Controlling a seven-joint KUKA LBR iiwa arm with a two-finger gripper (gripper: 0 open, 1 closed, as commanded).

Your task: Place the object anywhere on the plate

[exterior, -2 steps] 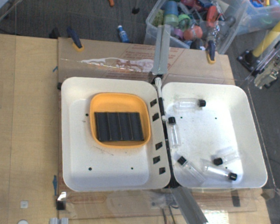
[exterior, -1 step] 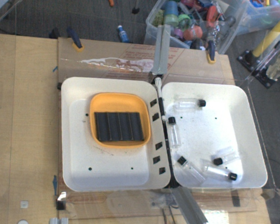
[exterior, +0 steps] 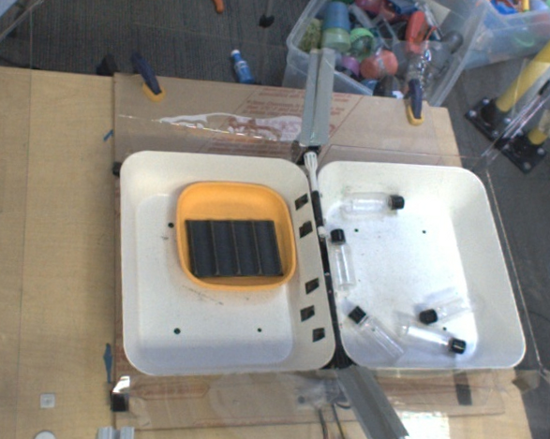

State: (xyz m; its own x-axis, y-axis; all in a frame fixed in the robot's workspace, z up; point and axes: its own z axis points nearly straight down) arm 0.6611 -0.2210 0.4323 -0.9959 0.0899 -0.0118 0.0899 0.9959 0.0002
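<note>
clear vials (exterior: 433, 330): outlines faint against right bin (exterior: 496, 276), count unsure | toy tub (exterior: 391, 34): cut off at top edge, contents too jumbled to name

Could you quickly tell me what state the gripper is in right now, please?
Gripper: cannot be told from this camera view; the orange plate carries a dark ridged block, and the vials lie in the right bin.

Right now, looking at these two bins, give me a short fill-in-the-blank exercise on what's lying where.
1. The orange plate sits in the ____ bin of the camera view.
2. The dark ridged block lies ____ the plate.
3. The clear vials have caps coloured ____.
4. The vials lie in the ____ white bin.

Missing words: left; on; black; right
</note>
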